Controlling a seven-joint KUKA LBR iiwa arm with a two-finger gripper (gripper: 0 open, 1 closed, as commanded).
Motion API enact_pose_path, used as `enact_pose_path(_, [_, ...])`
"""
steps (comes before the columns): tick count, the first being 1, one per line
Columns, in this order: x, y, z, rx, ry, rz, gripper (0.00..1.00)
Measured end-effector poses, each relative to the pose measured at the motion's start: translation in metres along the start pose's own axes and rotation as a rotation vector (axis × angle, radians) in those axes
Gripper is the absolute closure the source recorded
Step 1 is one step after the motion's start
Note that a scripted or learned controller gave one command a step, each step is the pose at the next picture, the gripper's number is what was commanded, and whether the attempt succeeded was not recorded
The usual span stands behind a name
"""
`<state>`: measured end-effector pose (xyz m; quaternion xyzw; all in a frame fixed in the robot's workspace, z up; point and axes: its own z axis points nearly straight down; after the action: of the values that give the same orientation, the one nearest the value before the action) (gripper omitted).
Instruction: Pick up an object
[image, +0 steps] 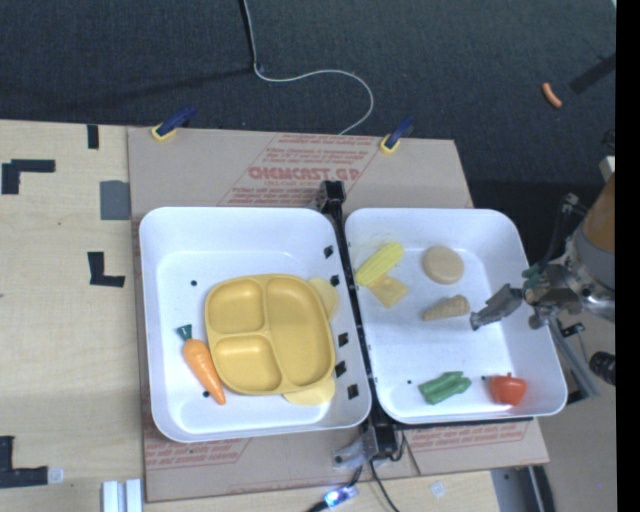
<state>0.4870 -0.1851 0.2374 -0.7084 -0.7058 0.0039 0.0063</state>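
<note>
1. Two white bins sit side by side on the bench. The left bin holds a yellow divided plate and a toy carrot just beside the plate's left edge.
2. The right bin holds small toy foods: a corn cob at the upper left, a yellow block just below it, a round tan cookie, a tan wedge, a green pepper and a red tomato near the front edge.
3. The gripper reaches in over the right bin's right rim. It has nothing in its hold; whether the jaws stand parted or closed I cannot tell.
4. The wedge lies nearest, just to the gripper's left, apart from its neighbours.
5. I judge the wedge to be light, hard plastic, stiff and rather slick. Its tapering shape could squirt out of a pinch.
6. The safest hold looks to be across its thicker end, on the two long flanks.
</note>
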Motion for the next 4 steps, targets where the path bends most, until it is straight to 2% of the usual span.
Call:
enact_pose_path(1, [0.001, 0.003, -0.007, -0.012, -0.003, -0.004, 0.0])
enact_pose_path(2, [0.002, -0.006, 0.053, -0.007, -0.001, -0.004, 0.0])
enact_pose_path(4, [0.004, -0.005, 0.151, -0.009, -0.002, -0.005, 0.0])
